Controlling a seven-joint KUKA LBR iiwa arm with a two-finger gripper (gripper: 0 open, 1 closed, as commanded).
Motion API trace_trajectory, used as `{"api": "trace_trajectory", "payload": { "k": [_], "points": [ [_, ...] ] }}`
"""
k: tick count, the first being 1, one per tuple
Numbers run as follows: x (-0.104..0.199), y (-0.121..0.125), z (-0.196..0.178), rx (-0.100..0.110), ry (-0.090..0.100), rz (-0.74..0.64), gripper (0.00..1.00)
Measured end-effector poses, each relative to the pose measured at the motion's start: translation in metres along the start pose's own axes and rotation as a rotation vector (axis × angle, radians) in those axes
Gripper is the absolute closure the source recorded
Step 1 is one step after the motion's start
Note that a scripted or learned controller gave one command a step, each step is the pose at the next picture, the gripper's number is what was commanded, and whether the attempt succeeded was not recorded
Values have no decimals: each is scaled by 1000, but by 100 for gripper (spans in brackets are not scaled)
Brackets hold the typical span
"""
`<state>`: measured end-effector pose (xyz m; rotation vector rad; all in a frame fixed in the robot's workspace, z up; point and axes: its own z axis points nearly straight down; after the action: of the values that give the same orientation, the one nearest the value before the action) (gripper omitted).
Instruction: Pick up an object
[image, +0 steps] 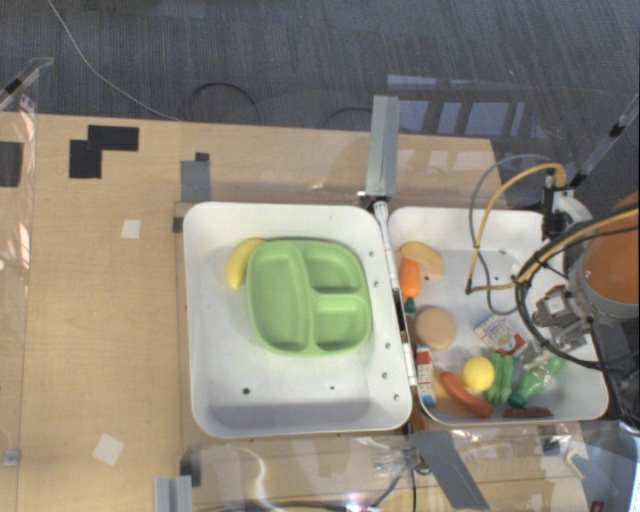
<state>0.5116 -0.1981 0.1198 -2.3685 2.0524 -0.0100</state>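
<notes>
Above a light wooden bench (90, 330), two shallow white bins sit side by side. At left, the left bin (290, 400) holds a green divided tray (305, 295), with a yellow banana (238, 262) tucked against the tray's upper left edge. At right, the right bin (455, 230) is crowded with toy food: a pale bread-like piece (424, 258) near the top, an orange carrot (410, 277) just below it along the divider, a tan round item (434, 327) at mid-bin, and a yellow lemon (479, 373) lower down, flanked by a red sausage-shaped piece (462, 392) and green items (502, 378). The grey arm with its orange band (610, 272) reaches in from the right, cables looping over the bin. The gripper (550, 322) hangs over the right bin's right side, just above the green pieces; whether it is open or closed, or grasps anything, cannot be told from this angle.
</notes>
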Motion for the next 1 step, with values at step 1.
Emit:
{"api": "trace_trajectory", "payload": {
  "k": [1],
  "points": [
    [-54,-11,-114,5,4,-118,100]
  ]
}}
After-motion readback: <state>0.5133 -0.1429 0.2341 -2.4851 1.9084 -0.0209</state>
